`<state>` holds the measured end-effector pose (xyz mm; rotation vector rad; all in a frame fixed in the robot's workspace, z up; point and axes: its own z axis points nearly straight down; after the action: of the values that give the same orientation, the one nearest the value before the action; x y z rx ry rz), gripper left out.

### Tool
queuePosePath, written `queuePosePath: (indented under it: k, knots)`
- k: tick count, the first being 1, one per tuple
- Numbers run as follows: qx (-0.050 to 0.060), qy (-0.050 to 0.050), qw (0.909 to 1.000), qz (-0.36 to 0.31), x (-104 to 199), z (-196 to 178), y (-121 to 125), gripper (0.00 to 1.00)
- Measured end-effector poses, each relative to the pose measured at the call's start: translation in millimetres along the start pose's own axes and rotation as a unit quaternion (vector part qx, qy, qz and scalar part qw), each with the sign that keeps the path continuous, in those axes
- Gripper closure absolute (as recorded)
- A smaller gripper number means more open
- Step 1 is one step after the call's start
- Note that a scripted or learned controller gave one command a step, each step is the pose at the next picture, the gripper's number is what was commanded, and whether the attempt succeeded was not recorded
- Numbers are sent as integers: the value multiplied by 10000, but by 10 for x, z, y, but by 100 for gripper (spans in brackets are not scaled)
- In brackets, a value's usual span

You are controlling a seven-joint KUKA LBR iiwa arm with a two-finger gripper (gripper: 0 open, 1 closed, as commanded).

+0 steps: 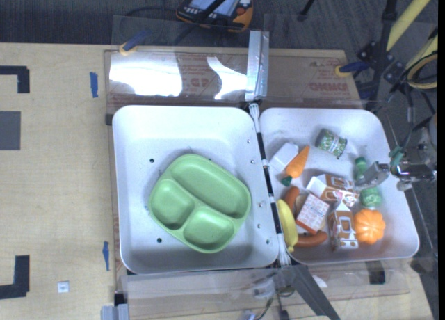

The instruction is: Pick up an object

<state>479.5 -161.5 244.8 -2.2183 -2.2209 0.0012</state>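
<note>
White plastic forms 2 shallow bins on the bench. In the left bin (132, 172) lies a green tray (200, 202) with 3 compartments, turned a little, and it has nothing on it.

In the right bin (400, 242) many small things are piled, mostly in its near half. A carrot (298, 161) lies tilted near the middle, just beside a small white block (283, 154). A green can (332, 142) lies on its side in the far part, apart from the others. An orange pumpkin (369, 225) sits near the right corner, touching a brown and white box (343, 232). A banana (287, 222) lies along the left wall, and a red and white carton (312, 213) is just beside it. A green round thing (370, 197) is just far of the pumpkin.

At the right wall of this bin the gripper (381, 170) reaches in from the right, low over the green things there. It is small and partly blurred, so I cannot tell if it is released or clenched, and nothing is clearly seen in it.
</note>
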Motion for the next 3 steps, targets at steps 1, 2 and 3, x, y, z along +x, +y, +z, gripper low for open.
queuePosePath:
  k: [1,2,3]
  knots:
    - [-22,63,10000,31,-475,1475,217,0]
    - [-17,-10,10000,18,-618,796,168,0]
    - [-144,-61,9990,-421,-586,1026,417,0]
